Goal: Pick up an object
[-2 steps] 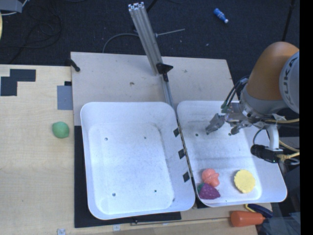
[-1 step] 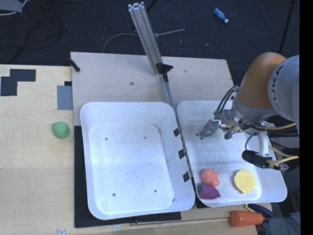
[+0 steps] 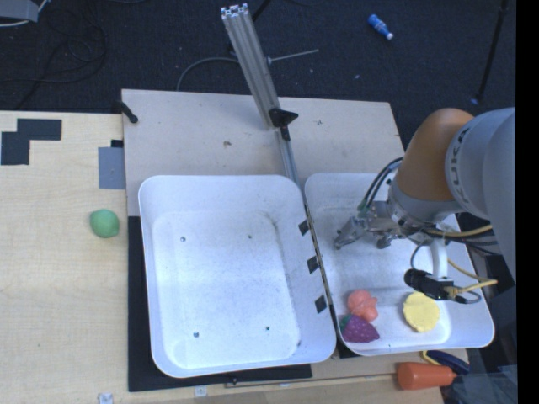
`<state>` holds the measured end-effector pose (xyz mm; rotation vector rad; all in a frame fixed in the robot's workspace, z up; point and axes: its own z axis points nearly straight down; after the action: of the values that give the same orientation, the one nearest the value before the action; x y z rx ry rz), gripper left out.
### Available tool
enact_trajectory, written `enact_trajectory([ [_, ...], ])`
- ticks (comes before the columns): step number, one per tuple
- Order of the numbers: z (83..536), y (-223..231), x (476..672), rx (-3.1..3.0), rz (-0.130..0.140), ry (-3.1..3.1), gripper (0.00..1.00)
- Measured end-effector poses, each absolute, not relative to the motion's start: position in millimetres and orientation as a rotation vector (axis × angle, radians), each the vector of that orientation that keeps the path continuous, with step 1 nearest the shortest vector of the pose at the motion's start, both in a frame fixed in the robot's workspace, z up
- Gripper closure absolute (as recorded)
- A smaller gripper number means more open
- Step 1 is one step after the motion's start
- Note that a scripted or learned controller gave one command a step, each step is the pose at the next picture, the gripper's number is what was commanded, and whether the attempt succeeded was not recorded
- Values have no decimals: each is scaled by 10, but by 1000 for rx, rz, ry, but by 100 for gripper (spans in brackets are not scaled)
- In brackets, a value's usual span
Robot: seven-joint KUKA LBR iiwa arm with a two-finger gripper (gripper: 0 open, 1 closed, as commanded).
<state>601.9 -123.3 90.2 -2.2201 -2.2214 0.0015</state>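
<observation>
The gripper (image 3: 364, 241) hangs over the middle of the right shallow white bin (image 3: 472, 331), on the grey arm with the orange band (image 3: 438, 154) that comes in across that bin's right edge. Its fingers (image 3: 340, 241) are spread apart, one tip toward the bin's left wall and the other toward its right. Only bare white floor shows between them, so they grasp nothing and touch none of the loose things.

Three things that could be picked lie along this bin's edge nearest the camera, apart from the fingers. The orange-red lumpy soft toy (image 3: 362, 301) sits near the left corner of that edge. The purple knobbly grape-like cluster (image 3: 360, 330) is just in front of it, and the two look to be touching. The yellow round flat-looking piece (image 3: 421, 311) lies to their right, apart from both.

The left shallow white bin (image 3: 156, 225) stands beside the right one, and small black clips (image 3: 313, 264) sit along the line where their walls meet. A green ball (image 3: 104, 223) rests on the pale wooden surface (image 3: 50, 310) beyond the left bin's left edge. An orange tapered plastic piece (image 3: 425, 375) lies outside the right bin, at the surface's front edge. A grey metal post (image 3: 253, 61) slants up from behind the bins.
</observation>
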Motion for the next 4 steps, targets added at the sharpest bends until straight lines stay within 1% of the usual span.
enact_trajectory([
  [1, 1023, -1246, 6026, -2225, -2, -2221, 100],
  [2, 1627, -1311, 6066, -2225, -4, -2223, 100],
  [3, 2230, -1255, 6046, -2224, -5, -2224, 100],
  [4, 2413, -1262, 6048, -2223, -1, -2221, 100],
])
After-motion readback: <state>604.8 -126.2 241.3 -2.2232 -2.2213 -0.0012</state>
